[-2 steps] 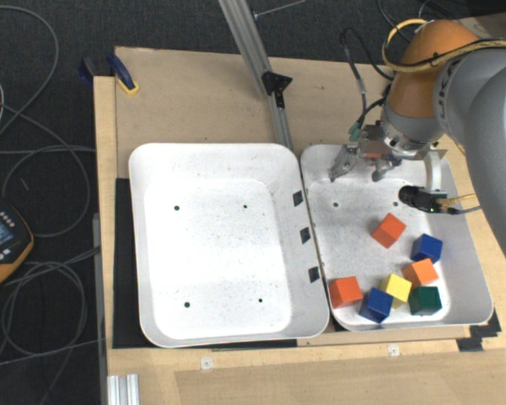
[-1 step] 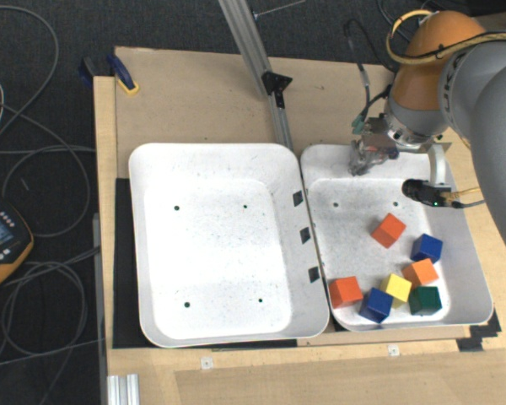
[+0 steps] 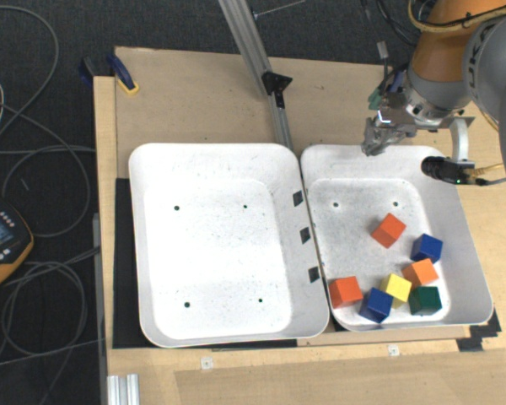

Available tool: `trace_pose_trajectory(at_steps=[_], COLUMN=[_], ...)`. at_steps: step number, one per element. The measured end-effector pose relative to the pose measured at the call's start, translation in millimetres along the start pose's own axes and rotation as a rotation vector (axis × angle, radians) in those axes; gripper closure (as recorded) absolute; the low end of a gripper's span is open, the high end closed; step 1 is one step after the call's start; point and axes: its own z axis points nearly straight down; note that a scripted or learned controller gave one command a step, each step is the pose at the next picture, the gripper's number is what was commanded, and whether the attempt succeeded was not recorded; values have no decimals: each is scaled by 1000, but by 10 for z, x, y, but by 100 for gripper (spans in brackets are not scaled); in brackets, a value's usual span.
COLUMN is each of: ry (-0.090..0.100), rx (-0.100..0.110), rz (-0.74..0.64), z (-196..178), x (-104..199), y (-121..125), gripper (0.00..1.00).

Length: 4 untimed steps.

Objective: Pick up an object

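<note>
1. Nearest, along the right bin's point(image 3: 455, 218) front wall: an orange cube point(image 3: 347, 291), a blue cube point(image 3: 375, 304), a yellow cube point(image 3: 397, 288), a green cube point(image 3: 425, 299).
2. Just behind: another orange cube point(image 3: 421, 271) and a blue cube point(image 3: 427, 248).
3. Mid-bin, apart: a matte orange cube point(image 3: 389, 230), turned diagonally.
4. Left bin point(image 3: 152, 226): smooth white, speckled.
5. Farthest, the gripper point(image 3: 374, 144) hangs over the right bin's back rim, carrying nothing; its opening cannot be told.
</note>
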Motion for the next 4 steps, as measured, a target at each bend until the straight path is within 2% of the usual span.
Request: trace_pose_trajectory(at_steps=[2,3,4], ry=[0,3,4], rx=[1,12,13], rz=[-1,-3,-4], z=[-980,-899,-746], x=[27,428,899], y=[26,-274,-487], gripper=[100,100,100])
